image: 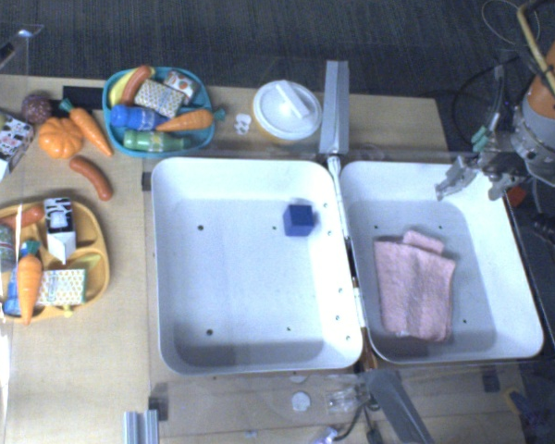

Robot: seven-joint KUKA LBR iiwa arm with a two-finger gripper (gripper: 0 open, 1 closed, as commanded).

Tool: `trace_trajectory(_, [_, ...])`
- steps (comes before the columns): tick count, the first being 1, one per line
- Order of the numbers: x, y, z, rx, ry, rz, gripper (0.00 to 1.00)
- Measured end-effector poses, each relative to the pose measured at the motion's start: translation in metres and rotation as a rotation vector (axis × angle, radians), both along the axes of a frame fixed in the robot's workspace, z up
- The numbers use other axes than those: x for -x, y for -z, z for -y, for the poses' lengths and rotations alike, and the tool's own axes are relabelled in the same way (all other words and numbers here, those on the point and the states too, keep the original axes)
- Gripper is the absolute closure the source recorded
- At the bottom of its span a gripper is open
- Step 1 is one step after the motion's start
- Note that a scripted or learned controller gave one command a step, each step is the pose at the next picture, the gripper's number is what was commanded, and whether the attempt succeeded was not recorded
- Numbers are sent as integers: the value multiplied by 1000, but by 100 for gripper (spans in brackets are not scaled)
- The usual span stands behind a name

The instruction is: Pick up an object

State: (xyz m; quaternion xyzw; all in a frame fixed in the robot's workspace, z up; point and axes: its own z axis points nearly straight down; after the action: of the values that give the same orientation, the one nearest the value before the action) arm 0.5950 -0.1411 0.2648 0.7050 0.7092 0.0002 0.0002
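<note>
Two bins side by side, one obj in each. Nearest to my view: pink cloth (414, 286) lying flat in the right bin (518, 336), folded, roughly rectangular, long axis running near-to-far, a smaller flap poking out at its far end. Soft, wrinkled, low profile, so I'd guess a pinch on a fold or edge works better than a grab across the full width.

Further back, left bin (180, 340) has a small blue cube (299, 219), up near the far right part of that bin, close to the divider but not touching the wall. Solid, boxy, sides look about equal, no real long axis.

Gripper (470, 176) sits at the far right corner of the right bin, above the rim area, arm coming in from the right. Fingers look spread apart w/ nothing between them, tho the view is small and a bit blurry there.

Key relation: cloth lies toward the near side from the gripper and a little left, same bin, so it's the closer target. Cube is well apart to the left, across the divider. My call: nothing picked yet, approach stage. Next move prob. a descent onto the cloth's far end. Risk: fingers skim the fabric and come up w/ nothing.
</note>
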Motion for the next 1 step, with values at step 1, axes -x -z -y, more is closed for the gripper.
trace_trajectory(1, [6,171,52,2,-10,5,0])
